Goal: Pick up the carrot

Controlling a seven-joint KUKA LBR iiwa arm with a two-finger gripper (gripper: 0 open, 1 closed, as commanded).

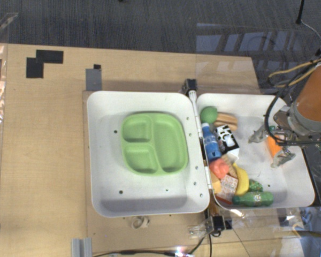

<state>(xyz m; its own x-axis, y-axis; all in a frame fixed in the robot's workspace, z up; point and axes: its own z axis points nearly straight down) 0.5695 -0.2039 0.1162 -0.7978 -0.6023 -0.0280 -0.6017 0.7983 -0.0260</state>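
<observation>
The grasp step is in hand, judging by how things are lying now. Going from the left: the pale wooden surface (43, 143) is carrying the left shallow white bin (104, 197), where a light green three-compartment plastic plate (153, 143) is sitting alone, well apart from the action. Past the divider, the right shallow white bin (299, 194) is holding a crowd of toy food pressed against its left wall: a green ball-shaped item (208, 114), a blue bottle-like piece (209, 143), a black-and-white printed block (224, 136), a yellow plastic banana (242, 179) and a dark green cucumber-like toy (253, 198). Further right, the small orange plastic carrot (272, 145) is showing between the two metal fingers (257, 137) of the grey arm's gripper (270, 148), whose jaws are standing spread to either side of it (whether they are actually pressing on it I cannot tell, so I am counting them as open around it). The carrot is lying in the bare right half of that bin, near the right wall.

The next move is calling for the jaws to close squarely on the carrot, then a straight lift. Nothing is crowding it; the toy pile is sitting well apart to the left, so the likelier trouble is the smooth carrot slipping out.
</observation>
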